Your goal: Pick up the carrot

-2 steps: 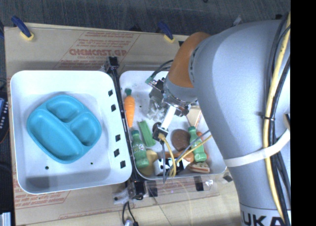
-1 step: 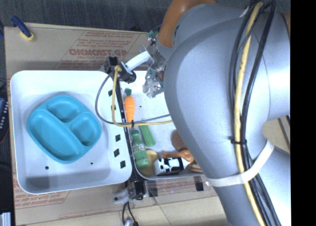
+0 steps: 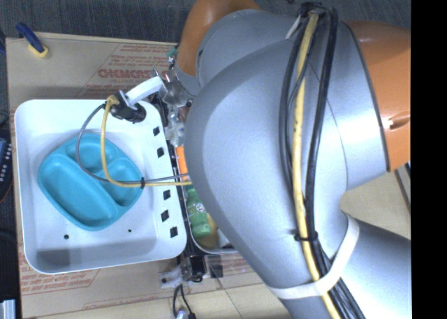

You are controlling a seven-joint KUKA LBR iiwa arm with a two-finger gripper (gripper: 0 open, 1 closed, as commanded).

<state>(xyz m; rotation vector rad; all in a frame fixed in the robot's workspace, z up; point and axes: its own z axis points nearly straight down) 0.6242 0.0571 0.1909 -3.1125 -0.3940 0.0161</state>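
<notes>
Carrot-wise, just an orange sliver [image 3: 181, 162] peeks out by the white plastic bin's [image 3: 42, 119] right wall, on the cardboard-covered counter [image 3: 105, 66]. Big grey arm [image 3: 279, 157] looms overhead; can't tell the tool's state.

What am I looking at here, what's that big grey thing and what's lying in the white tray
The big grey shape is a robot arm with orange parts, seen close from a camera fixed above the bench, looking down at a slant. It covers most of the right white bin. Black and yellow cables run along it. The left white bin holds a blue two-compartment dish. Beside the arm's edge peek a sliver of orange, probably the carrot, and a green item. The arm's body hides whether anything is held.
</notes>
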